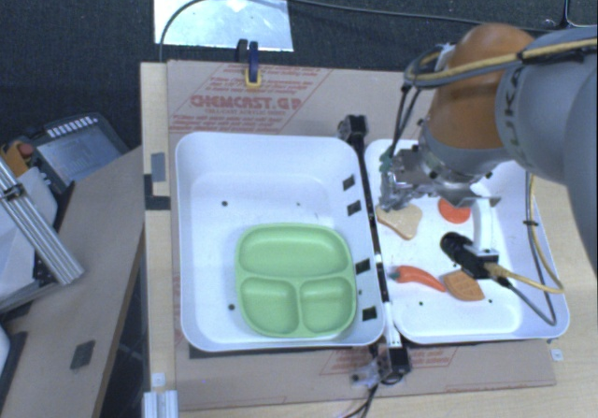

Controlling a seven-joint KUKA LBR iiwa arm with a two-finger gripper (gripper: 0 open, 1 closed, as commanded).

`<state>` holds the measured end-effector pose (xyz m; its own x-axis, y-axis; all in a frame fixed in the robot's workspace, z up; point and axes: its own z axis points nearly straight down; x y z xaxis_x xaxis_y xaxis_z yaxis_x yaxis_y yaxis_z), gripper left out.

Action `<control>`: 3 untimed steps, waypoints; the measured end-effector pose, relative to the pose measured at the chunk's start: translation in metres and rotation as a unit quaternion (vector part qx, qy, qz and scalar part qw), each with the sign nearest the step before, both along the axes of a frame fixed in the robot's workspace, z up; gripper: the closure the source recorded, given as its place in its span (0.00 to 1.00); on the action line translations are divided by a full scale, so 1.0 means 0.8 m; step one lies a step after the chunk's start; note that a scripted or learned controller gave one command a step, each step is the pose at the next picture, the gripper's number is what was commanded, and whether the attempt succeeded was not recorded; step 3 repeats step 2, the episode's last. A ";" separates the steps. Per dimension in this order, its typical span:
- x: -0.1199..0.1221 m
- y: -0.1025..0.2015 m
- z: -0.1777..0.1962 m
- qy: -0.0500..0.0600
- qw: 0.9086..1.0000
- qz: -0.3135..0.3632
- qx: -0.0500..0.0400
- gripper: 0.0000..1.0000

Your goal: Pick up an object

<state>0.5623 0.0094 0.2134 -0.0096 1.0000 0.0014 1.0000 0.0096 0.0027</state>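
Note:
In the right bin (505, 318) lie a tan bread-like slice (401, 221), a red disc (455, 212), an orange-red carrot-shaped piece (420, 278) and a brown-orange wedge (464, 287). My gripper (396, 187) hangs low over the bin's left part, just above the far edge of the tan slice. The grey wrist and orange band hide the bin's far middle. I see nothing lifted off the bin floor.
The left bin (206, 220) holds a green divided plate (296, 278) at its near middle. A black-clipped divider (366, 220) runs between the two bins. A grey device (70, 152) and a metal rail (37, 229) sit off the bench at left.

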 end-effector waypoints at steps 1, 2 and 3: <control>0.022 0.061 0.017 -0.001 1.000 0.000 0.000 1.00; 0.051 0.126 0.029 -0.001 1.000 0.000 0.001 1.00; 0.051 0.126 0.029 -0.001 1.000 0.000 0.001 1.00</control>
